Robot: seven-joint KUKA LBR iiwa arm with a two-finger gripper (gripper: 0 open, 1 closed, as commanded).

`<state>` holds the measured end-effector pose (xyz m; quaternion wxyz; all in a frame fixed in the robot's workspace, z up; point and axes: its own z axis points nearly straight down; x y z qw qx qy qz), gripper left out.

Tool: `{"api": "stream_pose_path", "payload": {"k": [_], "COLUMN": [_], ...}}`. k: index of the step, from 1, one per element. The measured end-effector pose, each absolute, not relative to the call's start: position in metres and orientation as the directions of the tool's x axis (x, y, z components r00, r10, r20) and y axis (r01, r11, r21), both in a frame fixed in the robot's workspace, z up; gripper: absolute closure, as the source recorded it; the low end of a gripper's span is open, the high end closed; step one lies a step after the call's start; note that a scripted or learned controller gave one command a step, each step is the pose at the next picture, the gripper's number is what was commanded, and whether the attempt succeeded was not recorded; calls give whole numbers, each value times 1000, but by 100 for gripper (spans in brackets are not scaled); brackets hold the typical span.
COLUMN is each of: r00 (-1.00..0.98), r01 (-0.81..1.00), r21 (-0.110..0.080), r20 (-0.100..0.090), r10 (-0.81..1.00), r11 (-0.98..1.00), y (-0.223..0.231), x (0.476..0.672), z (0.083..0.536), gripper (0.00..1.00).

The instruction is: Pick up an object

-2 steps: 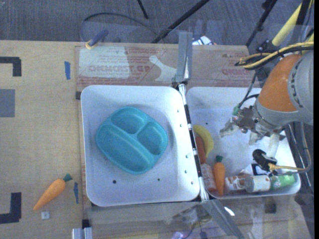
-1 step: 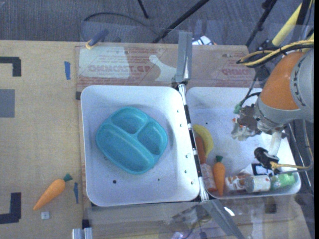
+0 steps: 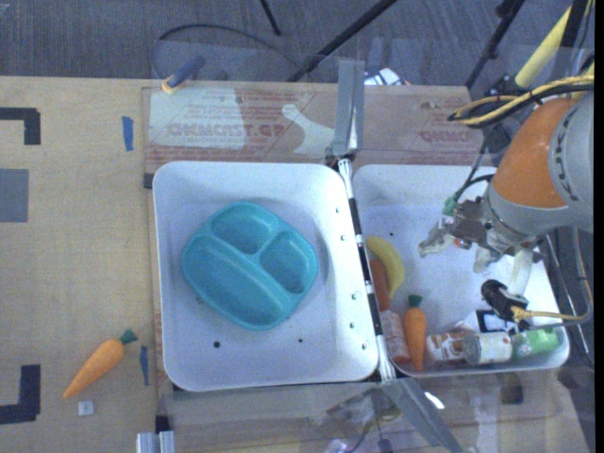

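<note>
Carrot (image 3: pixel 414 334) lies in the right bin (image 3: pixel 415 206) near a banana (image 3: pixel 390 259).

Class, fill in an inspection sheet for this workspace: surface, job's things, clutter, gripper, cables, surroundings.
Surface: tan bench bearing a left bin and a right bin, both white.
Job's things: teal plate in the left bin; banana, carrot and bottle in the right bin.
Clutter: loose carrot on the bench, outside the bins.
Gripper: gripper above the right bin; grip cannot be told.
Cables: yellow cable near the arm.
Surroundings: cardboard behind the bins; stand legs on carpet.
</note>
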<state>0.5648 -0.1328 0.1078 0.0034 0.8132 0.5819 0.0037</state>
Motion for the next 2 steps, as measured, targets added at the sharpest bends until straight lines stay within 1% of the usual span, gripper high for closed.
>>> {"api": "stream_pose_path", "payload": {"k": [1, 2], "r00": [340, 338], "r01": [940, 941], "r21": [3, 7], "r20": [0, -1], "r10": [940, 941], "r11": [-340, -338], "y": [-120, -120], "x": [597, 598], "z": [86, 98], "gripper": [0, 100]}}
